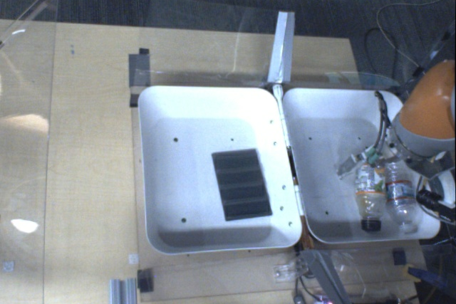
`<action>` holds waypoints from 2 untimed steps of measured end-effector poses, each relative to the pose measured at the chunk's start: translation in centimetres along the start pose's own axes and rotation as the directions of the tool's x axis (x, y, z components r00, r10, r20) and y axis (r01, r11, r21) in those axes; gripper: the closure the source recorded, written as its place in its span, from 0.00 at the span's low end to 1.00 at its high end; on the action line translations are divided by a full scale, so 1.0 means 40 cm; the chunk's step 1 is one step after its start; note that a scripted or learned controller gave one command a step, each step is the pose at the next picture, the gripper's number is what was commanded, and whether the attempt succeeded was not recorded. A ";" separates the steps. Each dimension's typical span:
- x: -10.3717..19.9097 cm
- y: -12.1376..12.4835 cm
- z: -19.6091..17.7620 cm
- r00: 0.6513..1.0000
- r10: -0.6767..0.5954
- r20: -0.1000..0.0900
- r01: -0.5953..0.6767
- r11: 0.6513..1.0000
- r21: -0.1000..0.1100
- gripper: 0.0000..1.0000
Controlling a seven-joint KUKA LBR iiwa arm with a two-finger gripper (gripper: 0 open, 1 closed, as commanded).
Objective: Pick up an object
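Note:
Two clear plastic bottles lie in the right bin (320, 117). One bottle (368, 197) has a dark cap pointing toward the front wall, and the other bottle (400, 197) lies right beside it. Both carry orange labels. My gripper (358, 163) reaches down from the right and sits just above the upper ends of the bottles, close to the dark-capped one. Nothing shows as lifted. The orange band (432, 110) of the arm hangs over the bin's right side and hides part of it. A flat black ribbed pad (242, 184) lies in the left bin (171, 117).
A metal post (282, 46) stands behind the seam between the bins. Clear acrylic panels border the bench at the left and back. Cables trail at the right edge. Small brackets sit along the front of the bench.

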State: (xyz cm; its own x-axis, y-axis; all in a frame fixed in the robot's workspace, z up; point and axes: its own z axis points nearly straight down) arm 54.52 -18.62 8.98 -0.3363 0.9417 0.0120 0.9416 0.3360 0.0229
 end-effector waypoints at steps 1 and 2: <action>0.012 0.015 -0.029 1.000 -0.006 -0.005 0.006 1.000 -0.007 1.00; 0.085 0.105 -0.256 1.000 0.008 0.015 -0.008 1.000 0.016 1.00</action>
